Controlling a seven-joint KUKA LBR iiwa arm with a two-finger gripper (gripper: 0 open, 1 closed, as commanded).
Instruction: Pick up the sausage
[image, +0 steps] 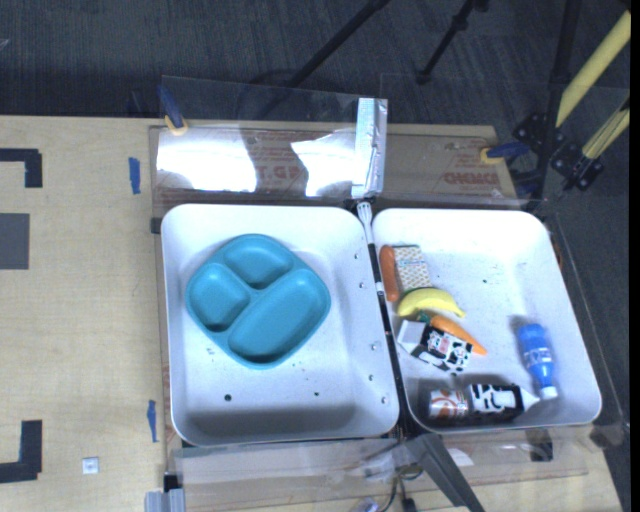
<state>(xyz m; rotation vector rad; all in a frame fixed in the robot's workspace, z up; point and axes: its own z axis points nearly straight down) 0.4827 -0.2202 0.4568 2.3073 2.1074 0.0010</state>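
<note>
Camera view, sausage (387, 270) beside banana (431, 302), right bin (570, 300)

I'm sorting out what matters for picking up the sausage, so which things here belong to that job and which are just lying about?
For the job:
sausage, at the right bin's left wall

Lying about:
banana
carrot
blue bottle
dark bottle
sponge
black-and-white carton
blue plate in the left bin
</note>
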